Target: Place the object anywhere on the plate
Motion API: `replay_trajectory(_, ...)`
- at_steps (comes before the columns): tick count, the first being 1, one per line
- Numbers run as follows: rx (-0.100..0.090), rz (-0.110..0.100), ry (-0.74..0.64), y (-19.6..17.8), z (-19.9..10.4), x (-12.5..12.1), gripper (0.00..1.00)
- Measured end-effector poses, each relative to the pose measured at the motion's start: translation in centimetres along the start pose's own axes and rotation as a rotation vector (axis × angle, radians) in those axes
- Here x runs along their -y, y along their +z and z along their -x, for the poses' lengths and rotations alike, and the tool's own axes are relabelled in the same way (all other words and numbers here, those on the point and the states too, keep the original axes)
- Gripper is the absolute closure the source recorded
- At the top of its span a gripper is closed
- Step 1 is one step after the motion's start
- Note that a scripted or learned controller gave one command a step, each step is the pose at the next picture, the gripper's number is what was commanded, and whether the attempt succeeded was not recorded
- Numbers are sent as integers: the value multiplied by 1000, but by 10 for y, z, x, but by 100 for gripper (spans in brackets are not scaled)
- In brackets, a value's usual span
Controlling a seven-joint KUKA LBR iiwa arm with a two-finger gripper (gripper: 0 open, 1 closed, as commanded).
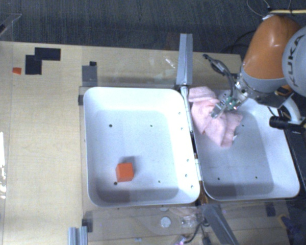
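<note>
Gripper (pixel 225 104) sat over the pink cloth (pixel 214 119) bunched in the right bin's (pixel 265 177) upper left; can't tell its state. Orange block (pixel 125 172) lay lower left in the left bin (pixel 143 111), untouched, probably the pick target.

A robotics lab, by the look of it. A pale wooden bench (pixel 41 152) bears two shallow white plastic bins (pixel 137 98) clamped by grey metal brackets (pixel 184 60). A grey-and-orange KUKA industrial arm (pixel 275 55) trails loose cables (pixel 260 4).

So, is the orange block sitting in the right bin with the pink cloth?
No, the orange block sits in the left bin; the pink cloth lies in the right bin.
</note>
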State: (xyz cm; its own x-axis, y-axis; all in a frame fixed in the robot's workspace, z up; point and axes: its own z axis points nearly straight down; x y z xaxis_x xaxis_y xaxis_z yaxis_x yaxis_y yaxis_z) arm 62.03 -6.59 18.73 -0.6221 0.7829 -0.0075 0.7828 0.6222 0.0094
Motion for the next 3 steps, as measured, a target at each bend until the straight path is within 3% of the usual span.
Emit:
replay_trajectory(1, 2, 0, -6, -39, 1, -4, 100)
replay_trajectory(3, -3, 2, -807, -38, -108, -49, 100)
